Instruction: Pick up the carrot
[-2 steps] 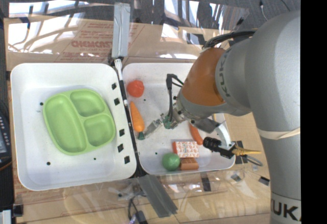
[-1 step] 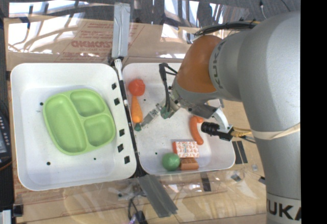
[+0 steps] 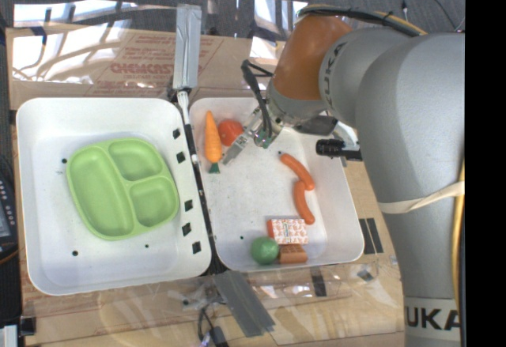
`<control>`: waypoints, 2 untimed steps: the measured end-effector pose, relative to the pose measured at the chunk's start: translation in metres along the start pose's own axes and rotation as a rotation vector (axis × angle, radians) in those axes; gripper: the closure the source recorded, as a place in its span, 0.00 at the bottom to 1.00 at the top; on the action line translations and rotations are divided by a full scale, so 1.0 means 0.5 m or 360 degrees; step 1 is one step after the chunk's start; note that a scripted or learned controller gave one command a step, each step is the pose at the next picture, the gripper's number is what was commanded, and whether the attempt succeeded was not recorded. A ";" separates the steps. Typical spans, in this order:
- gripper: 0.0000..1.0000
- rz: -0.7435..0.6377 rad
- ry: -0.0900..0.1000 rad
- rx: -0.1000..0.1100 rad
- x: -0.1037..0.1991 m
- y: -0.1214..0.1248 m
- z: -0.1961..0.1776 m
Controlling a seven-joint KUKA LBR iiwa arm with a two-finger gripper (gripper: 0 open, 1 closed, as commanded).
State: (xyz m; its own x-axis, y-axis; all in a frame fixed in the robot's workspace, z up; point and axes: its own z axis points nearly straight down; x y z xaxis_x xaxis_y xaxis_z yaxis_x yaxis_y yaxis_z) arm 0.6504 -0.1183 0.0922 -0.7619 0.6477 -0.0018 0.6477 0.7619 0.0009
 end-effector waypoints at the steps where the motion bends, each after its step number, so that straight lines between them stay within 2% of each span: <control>1: 0.00 -0.0421 0.0006 0.0001 0.026 0.010 0.001; 2: 0.00 -0.1283 0.0003 0.0000 0.049 -0.029 -0.053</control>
State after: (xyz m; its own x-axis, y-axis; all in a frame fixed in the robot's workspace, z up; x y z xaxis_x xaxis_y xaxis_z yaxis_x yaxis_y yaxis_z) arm 0.6226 -0.1134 0.1188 -0.9949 -0.1013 0.0000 -0.1013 0.9949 0.0002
